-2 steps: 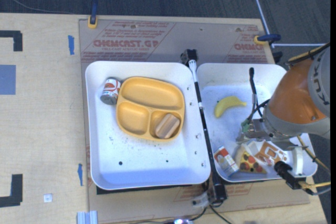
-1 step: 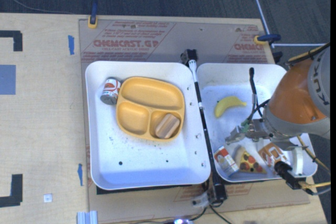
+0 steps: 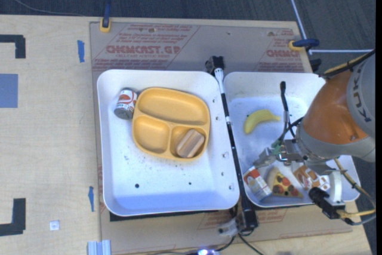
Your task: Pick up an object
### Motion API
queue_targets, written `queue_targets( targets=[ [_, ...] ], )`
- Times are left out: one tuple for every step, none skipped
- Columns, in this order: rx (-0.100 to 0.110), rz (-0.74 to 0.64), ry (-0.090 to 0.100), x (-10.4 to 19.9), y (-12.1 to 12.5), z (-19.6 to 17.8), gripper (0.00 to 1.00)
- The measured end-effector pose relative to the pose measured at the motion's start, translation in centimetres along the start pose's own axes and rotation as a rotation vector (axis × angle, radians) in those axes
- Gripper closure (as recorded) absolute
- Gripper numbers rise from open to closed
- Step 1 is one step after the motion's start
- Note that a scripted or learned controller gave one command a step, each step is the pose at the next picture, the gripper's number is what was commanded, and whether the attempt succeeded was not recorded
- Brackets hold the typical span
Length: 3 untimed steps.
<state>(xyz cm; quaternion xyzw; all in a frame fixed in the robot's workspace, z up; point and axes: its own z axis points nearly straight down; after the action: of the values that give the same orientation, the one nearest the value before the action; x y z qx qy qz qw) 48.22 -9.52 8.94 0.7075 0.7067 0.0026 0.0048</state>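
Two shallow white bins sit side by side on a wooden bench (image 3: 48, 146), seen from above at a slant. The left bin (image 3: 119, 188) holds a small red and white can (image 3: 125, 103) lying on its side near the bin's far left corner, touching a yellow three-compartment plate (image 3: 167, 119). A tan bread-like piece (image 3: 190, 143) rests in the plate's near right compartment.

The right bin (image 3: 236, 98) holds a curved yellow banana (image 3: 259, 120) near its far left part, lying apart from the rest. Along the bin's near edge lies a cluster of small items: a red and white packet (image 3: 255, 182) at the left, a pizza-slice toy (image 3: 282, 183) with red spots just beside it, and an orange and white piece (image 3: 305, 176) farther right.

The grey arm with its orange band (image 3: 331, 116) reaches in from the right, over the right bin. Its gripper (image 3: 280, 155) hangs just above the cluster; whether the jaws are wide or narrow cannot be told.
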Motion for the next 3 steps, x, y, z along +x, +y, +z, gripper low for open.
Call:
queue_targets(
  targets=[
    [-0.012, 0.005, -0.013, -0.5, 0.2, -1.1, 1.00],
    [-0.012, 0.005, -0.013, -0.5, 0.2, -1.1, 0.00],
    [0.001, 0.000, 0.001, -0.4, 0.0, 0.0, 0.00]
  ],
)
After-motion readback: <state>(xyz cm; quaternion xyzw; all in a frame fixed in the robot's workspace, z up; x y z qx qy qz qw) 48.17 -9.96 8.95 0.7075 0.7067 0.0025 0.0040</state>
